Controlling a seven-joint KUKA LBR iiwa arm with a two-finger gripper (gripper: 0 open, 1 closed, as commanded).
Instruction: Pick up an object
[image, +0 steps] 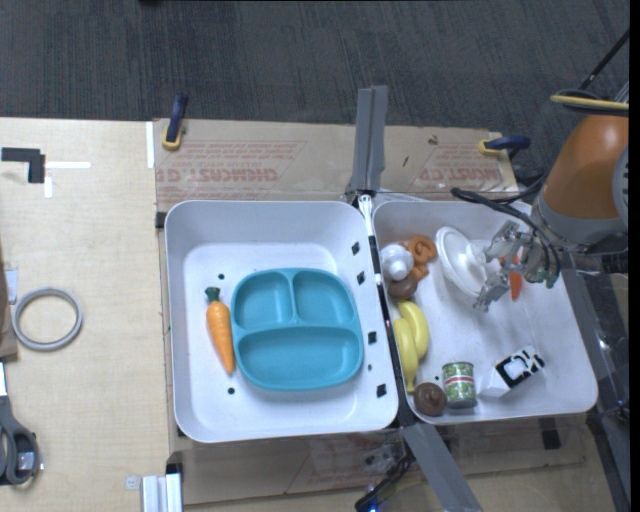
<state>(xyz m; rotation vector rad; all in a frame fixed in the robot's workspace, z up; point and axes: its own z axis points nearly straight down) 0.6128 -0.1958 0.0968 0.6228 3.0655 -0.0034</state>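
My gripper (505, 268) hangs over the upper right part of the right bin (560, 400), just right of a clear white bowl (456, 260) lying on its side. A small orange-red piece (515, 285) sits right at the gripper; whether it is held is unclear. Further left in this bin are a yellow banana (411, 335), a green can (458, 384), a brown round piece (430, 399), a black-and-white box (520, 367), an orange pretzel-like piece (422, 250) and a pale ball (396, 263). The left bin (190, 400) holds a carrot (220, 330) and a teal divided plate (297, 328).
The bins' shared wall (378, 300) runs between the two. A grey ring (45, 317) and scissors (18, 450) lie on the bench at the left. Bare bin floor lies below the gripper, between the can and the box.
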